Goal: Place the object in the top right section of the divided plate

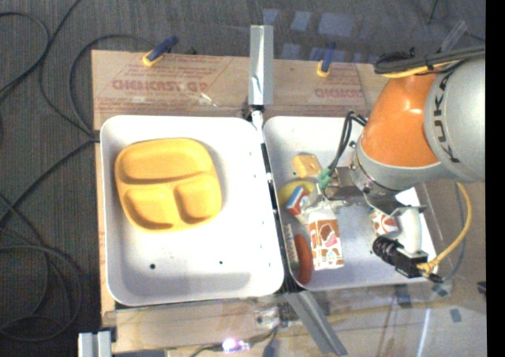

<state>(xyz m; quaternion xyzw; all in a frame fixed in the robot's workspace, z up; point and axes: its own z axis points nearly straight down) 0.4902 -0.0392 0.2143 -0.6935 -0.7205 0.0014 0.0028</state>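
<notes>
Camera view looks down on two white bins on the desk. The left bin [158, 276] carries a yellow divided plate [168, 182] with all three sections bare. The right bin [347, 276] holds the loose things: a small carton [325, 242] with a brown and white print, a yellow block [307, 165], a multicoloured toy [293, 195] near the inner wall and a reddish sausage-shaped piece [302, 259] along the front of that wall. The arm's orange band [398, 128] hangs over the right bin, and the tool [338, 189] sits low just above the carton's upper end. Whether it is released or clenched I cannot tell, since the wrist hides that part.

The carton looks like the likely target, lying flat, touching or nearly touching the sausage piece. It is probably light and fairly stiff, with smooth printed faces that may slip. A grip across its narrow sides, near the middle, seems safest; squeezing the broad faces hard could dent it. The neighbouring sausage piece leaves little room on that side.
</notes>
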